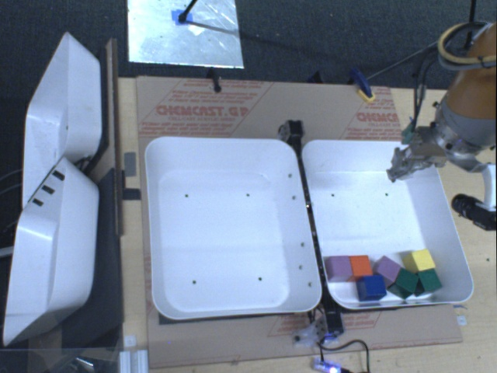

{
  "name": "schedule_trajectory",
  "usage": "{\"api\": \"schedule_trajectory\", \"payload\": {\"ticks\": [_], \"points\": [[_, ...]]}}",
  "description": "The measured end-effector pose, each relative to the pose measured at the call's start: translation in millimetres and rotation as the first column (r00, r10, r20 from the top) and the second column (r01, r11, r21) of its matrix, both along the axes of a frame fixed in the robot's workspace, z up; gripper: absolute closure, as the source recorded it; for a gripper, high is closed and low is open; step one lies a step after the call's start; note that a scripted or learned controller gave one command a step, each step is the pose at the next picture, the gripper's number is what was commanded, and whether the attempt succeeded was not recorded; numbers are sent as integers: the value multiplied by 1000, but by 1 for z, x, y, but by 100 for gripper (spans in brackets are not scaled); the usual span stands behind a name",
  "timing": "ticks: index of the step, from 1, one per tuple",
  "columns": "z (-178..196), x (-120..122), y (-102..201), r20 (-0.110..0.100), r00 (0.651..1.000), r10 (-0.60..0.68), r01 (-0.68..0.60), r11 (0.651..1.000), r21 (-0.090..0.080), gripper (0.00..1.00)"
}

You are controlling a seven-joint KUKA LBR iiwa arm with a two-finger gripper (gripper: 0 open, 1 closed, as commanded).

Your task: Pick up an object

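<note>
Blocks sit in a little bunch at the bottom of the right bin (446,200), in the lower right of the frame. They are small and bright. A light purple block (338,267) is at the left end of the bunch. An orange block (360,265) is just beside it, touching or almost touching. A blue block (372,287) sits below the orange one, close to the bin's bottom rim. Another purple block (387,269) is tilted and sits to the right of the orange one. A dark green block (404,284) is next to it, and a second green block (428,282) is at the right end. A yellow block (422,259) is above the green ones, touching them.

The gripper (397,171) is at the upper right part of the same bin, well apart from the blocks. It hangs over the bin near the right wall. It is grey and blurry, so I cannot tell how it is set, and nothing can be seen in it. The arm (470,107) comes in from the right edge of the frame, with its orange part above the grey wrist.

The left bin (155,231) sits just beside the right one in the middle of the frame. Both bins rest on a brown board (256,107) with red writing. A shiny sheet (186,22) lies at the top of the frame.
</note>
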State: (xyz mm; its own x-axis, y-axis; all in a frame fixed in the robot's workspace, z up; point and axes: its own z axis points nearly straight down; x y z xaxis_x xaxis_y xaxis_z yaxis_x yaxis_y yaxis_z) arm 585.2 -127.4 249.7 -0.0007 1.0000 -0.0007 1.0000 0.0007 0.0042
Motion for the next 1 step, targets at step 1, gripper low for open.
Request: {"api": "schedule_trajectory", "payload": {"ticks": [1], "points": [[-38, -11, 11, -6, 1000, 0, 0, 1000, 1, 100]]}}
